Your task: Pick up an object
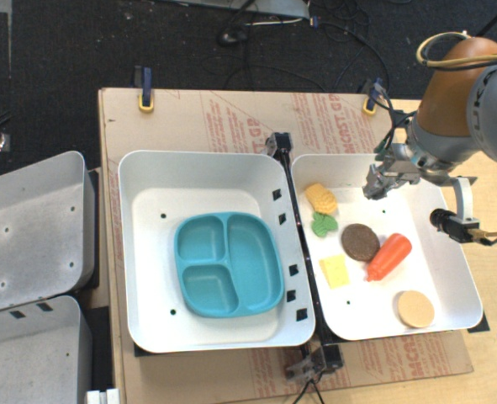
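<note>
The right bin (450,251) holds toy food: a yellow corn piece (320,198), a green broccoli (323,224), a brown round cookie (360,241), an orange carrot (388,257), a yellow cheese square (334,271) and a tan round biscuit (415,309). My gripper (376,188) hangs over the bin's far part, right of the corn and above the cookie. Nothing shows between its fingers.
The left bin (147,225) carries a teal divided plate (229,263). A black divider with clips (292,225) runs between the bins. White lids (29,225) lie off the bench at left. The arm's orange band (454,91) looms over the right bin's far corner.
</note>
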Available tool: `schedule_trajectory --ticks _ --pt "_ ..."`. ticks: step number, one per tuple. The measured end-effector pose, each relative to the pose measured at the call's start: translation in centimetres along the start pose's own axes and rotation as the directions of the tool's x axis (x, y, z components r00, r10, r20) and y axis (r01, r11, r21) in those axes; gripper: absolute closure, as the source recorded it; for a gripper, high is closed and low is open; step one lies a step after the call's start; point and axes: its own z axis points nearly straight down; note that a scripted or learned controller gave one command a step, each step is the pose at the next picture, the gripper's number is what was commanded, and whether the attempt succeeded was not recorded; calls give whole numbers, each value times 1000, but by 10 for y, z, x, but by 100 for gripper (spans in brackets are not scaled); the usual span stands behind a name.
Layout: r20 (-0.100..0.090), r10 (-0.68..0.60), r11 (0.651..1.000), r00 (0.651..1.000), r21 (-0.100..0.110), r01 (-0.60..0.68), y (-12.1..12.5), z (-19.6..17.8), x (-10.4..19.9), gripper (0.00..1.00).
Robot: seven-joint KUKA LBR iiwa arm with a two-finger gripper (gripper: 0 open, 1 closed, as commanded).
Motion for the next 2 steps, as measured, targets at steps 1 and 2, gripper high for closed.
schedule_trajectory --ticks 1,2 --pt "0 0 1000 1000 -1 0 1 -53 0 100" --pt "-2 -4 1000 1000 3 4 5 -45 53 100"
